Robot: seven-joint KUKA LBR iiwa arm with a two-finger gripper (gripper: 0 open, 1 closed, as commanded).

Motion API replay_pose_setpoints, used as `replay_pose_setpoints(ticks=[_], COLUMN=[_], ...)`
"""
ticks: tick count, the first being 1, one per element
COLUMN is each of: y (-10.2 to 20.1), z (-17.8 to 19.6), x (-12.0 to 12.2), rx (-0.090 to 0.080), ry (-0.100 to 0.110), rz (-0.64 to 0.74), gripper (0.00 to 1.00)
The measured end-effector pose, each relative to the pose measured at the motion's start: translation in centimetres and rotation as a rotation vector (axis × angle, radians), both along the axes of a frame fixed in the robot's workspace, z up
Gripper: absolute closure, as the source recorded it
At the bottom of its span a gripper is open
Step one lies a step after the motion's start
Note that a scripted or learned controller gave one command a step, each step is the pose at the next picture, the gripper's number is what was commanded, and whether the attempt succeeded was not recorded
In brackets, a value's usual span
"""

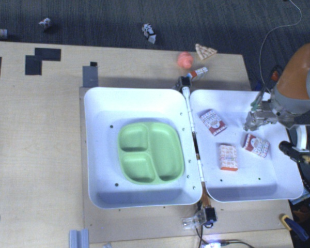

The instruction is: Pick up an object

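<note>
Three small packets lie in the right bin (279, 187): a red-and-white packet (213, 122) at the upper left, an orange-and-white packet (228, 157) in the middle, and a red-and-white packet (256, 145) to the right. My gripper (252, 124) hangs just above that right packet, a little up and left of it, at the end of the grey arm with the orange band (299, 71). Nothing shows between its fingers.
The left bin (98, 138) holds a green divided tray (150, 152). Beyond the bins on the bench lie an orange ball (185, 60), a pizza-slice toy (205, 51) and a small marker-like item (196, 74). Cables and a clip sit at the front edge.
</note>
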State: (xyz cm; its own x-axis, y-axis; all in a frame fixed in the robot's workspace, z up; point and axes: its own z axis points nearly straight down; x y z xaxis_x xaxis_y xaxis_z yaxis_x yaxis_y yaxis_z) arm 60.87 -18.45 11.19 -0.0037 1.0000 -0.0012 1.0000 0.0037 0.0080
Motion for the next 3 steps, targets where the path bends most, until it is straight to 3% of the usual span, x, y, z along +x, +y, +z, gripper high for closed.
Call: replay_pose_setpoints(ticks=[1, 2, 3], y=[5.0, -2.2, 4.7], z=[6.0, 5.7, 9.5], x=[1.1, 1.9, 3.7], rx=[0.001, -0.001, 0.002], ry=[0.002, 0.004, 0.002], rz=[0.002, -0.001, 0.003], gripper=[1.0, 1.0, 1.0])
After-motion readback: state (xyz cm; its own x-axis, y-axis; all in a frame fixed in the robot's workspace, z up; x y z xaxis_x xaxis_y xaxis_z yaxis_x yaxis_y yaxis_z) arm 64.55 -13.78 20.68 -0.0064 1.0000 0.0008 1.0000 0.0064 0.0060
